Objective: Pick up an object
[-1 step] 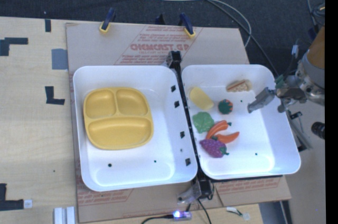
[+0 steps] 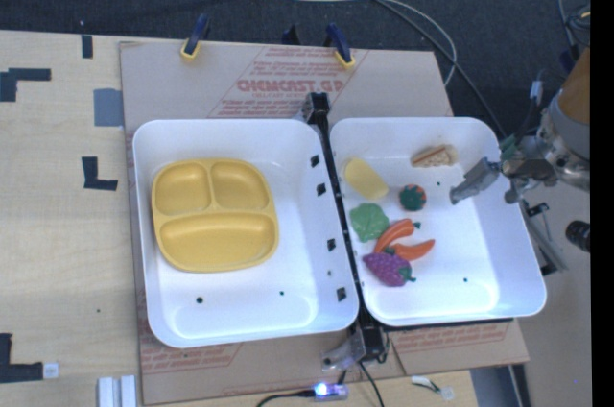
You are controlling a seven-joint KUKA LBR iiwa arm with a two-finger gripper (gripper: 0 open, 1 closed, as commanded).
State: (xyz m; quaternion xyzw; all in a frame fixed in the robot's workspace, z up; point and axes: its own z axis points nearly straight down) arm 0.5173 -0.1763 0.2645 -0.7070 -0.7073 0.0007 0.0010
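The right bin (image 2: 499, 285) holds several toy foods: a yellow piece (image 2: 365, 177), a slice of bread (image 2: 434, 155), a small red and green fruit (image 2: 413, 197), a green leafy piece (image 2: 368, 221), two orange-red peppers (image 2: 407, 242) and purple grapes (image 2: 387, 269). My gripper (image 2: 485, 194) hangs over the bin's right side, above bare floor just right of the small fruit and below the bread. Its two grey fingers stand apart, open, with nothing between them.
The left bin (image 2: 297, 299) holds a yellow divided plate (image 2: 215, 213). A black divider with clips (image 2: 331, 203) joins the two bins. Cables (image 2: 403, 11) run across the dark floor behind the bench.
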